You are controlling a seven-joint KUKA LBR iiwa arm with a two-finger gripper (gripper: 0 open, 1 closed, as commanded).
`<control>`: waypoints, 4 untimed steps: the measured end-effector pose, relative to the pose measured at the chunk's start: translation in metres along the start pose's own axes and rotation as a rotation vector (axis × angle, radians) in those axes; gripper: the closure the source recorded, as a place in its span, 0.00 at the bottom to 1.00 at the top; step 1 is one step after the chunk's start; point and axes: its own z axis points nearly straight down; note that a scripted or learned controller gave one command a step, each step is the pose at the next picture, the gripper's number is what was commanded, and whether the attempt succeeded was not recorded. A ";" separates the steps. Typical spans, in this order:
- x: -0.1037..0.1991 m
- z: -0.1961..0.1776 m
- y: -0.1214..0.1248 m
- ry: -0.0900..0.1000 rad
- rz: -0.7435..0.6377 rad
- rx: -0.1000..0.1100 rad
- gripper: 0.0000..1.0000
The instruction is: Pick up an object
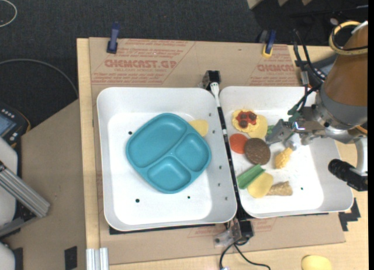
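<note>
Toy food (256, 151), seven pieces by our count, crowds the right bin's (333, 198) left half; our gripper (284, 135) hovers there, open or closed we cannot tell.

Overhead slanted view of both bins (111, 163)

The light is bright and even, coming from above. The two white bins (111, 163) shine almost too bright. Shadows are soft and small. The picture looks a bit fuzzy, with dark floor (52, 6) around.
</note>
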 end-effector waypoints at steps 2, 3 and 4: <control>-0.012 0.083 -0.033 -0.001 0.002 -0.003 1.00; -0.044 0.122 0.029 -0.003 -0.002 -0.012 1.00; 0.048 0.044 0.010 0.003 -0.009 -0.008 1.00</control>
